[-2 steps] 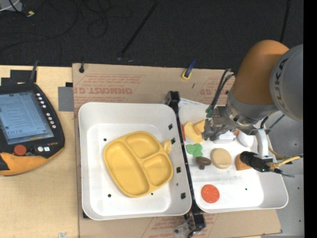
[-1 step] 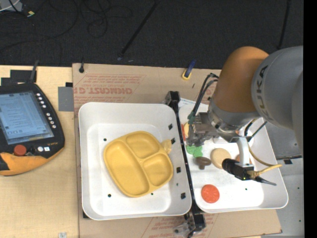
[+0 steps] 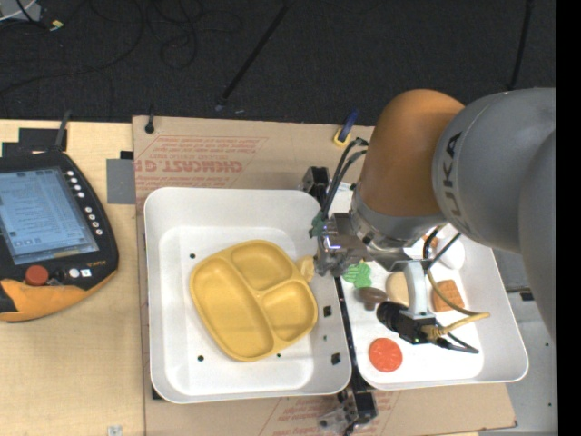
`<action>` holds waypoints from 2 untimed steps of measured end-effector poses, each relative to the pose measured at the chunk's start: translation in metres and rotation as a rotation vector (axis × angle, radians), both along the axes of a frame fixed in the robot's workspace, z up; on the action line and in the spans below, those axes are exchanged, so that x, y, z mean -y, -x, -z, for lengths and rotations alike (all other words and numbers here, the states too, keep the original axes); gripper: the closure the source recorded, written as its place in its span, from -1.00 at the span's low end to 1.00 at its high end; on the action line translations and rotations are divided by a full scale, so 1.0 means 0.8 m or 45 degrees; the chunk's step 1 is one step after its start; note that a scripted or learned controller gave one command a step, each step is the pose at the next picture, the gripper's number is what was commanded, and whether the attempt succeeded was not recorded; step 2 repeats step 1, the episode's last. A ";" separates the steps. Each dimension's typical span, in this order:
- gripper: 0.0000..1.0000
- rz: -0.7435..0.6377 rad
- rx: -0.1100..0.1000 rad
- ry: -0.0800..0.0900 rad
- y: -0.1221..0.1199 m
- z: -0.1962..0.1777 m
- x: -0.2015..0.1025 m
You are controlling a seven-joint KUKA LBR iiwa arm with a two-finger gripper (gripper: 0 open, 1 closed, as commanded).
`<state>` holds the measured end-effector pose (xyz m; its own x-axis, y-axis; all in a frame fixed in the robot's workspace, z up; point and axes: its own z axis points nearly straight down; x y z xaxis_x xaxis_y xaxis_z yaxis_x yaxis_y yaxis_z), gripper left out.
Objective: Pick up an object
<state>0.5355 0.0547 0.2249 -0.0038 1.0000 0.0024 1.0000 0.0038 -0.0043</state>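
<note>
Far left on the bench (image 3: 91, 352): black handheld teach pendant with a lit screen (image 3: 50, 230), outside the bins. The left shallow white bin (image 3: 163, 334) holds one yellow three-compartment plastic plate (image 3: 250, 300), lying flat, set diagonally, roughly centred. We see the gripper (image 3: 329, 251) low over the rims where the two bins meet, just beside the plate's right edge. Open or closed, we can't tell: the grey arm with its orange band (image 3: 413, 162) covers it from above. The right shallow white bin (image 3: 508, 352) holds the small pickable stuff: a green crumpled piece (image 3: 357, 273) just right of the gripper, a tan rounded lump (image 3: 397, 287) next to it, an orange-brown block (image 3: 447, 294) further right, a white round item (image 3: 449, 255) behind that, and a red flat disc (image 3: 387, 355) near the front rim, apart from the rest.
</note>
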 end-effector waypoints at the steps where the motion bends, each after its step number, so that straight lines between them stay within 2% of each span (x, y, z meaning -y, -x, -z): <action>1: 1.00 0.001 -0.003 0.001 0.045 0.000 -0.050; 2: 1.00 0.001 -0.003 0.001 0.045 0.000 -0.050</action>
